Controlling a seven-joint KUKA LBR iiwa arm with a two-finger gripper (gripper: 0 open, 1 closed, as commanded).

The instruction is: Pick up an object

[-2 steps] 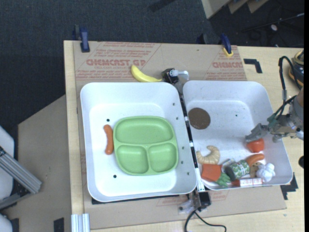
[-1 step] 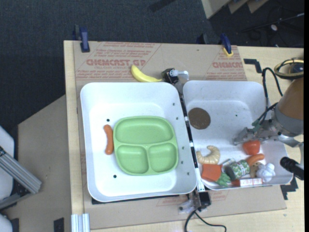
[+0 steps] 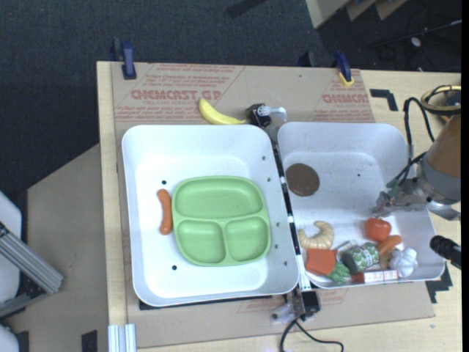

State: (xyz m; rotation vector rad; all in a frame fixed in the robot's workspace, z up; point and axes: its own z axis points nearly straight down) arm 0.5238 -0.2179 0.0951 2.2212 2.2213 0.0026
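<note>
Green tray (image 3: 220,218), yellow banana (image 3: 218,114), orange sausage (image 3: 165,211)

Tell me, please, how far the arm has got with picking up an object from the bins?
Done: the gripper has reached into the right bin, just above the red tomato-like piece. In hand: nothing visible between its fingers. Left: closing on an item and lifting it. The toy food, including the croissant and brown disc, lies in that bin; the green tray and sausage sit in the left bin.
</note>
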